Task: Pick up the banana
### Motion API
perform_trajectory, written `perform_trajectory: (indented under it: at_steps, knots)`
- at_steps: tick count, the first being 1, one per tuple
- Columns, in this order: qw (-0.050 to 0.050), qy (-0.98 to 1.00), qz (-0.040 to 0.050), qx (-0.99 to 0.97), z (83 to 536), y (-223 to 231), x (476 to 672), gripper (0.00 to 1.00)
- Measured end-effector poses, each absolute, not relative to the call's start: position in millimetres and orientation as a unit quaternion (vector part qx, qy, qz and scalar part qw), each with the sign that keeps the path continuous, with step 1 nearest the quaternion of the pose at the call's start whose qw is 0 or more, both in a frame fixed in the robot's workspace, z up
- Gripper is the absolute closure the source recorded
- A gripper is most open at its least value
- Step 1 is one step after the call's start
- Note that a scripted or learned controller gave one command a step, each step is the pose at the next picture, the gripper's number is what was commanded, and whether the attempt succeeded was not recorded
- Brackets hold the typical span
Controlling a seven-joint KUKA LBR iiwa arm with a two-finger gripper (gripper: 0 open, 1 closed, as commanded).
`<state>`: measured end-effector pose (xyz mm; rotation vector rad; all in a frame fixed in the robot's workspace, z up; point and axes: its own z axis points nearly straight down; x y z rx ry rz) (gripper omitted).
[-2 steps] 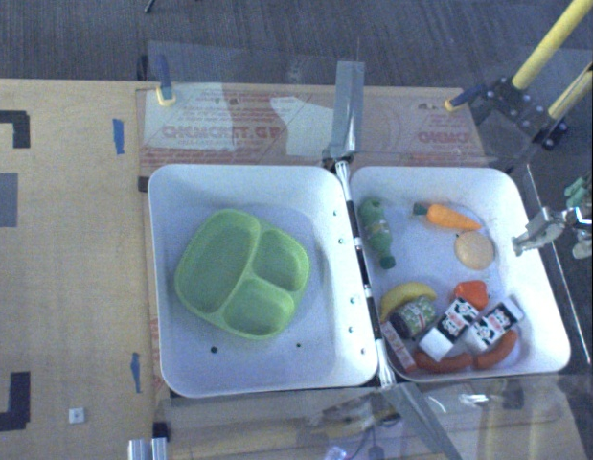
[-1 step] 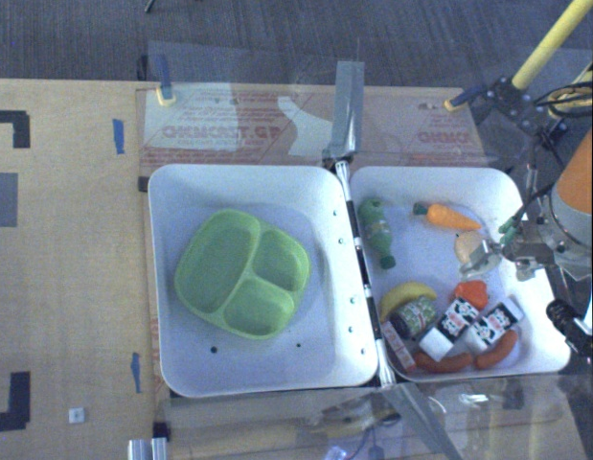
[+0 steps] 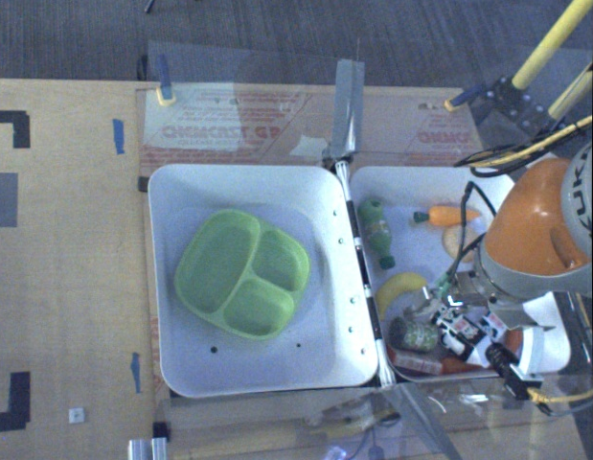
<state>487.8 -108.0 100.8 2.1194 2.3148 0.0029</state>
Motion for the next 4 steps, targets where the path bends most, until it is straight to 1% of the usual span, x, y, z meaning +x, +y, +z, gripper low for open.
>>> perform_trajectory:
  at_steps: [1,2,3,4]
  knots:
    - [0.000,0.670,0.0003,0.742,128,-107,550.7,0.00]
    - [0.006,0.596,0.0068,0.803,94,-104,505.9,0.00]
    - [0.006,0.538,0.0062,0.843,93,-112,608.4,0.00]
    - [0.000,0.537,-0.0006,0.844,185,-78,603.7,0.00]
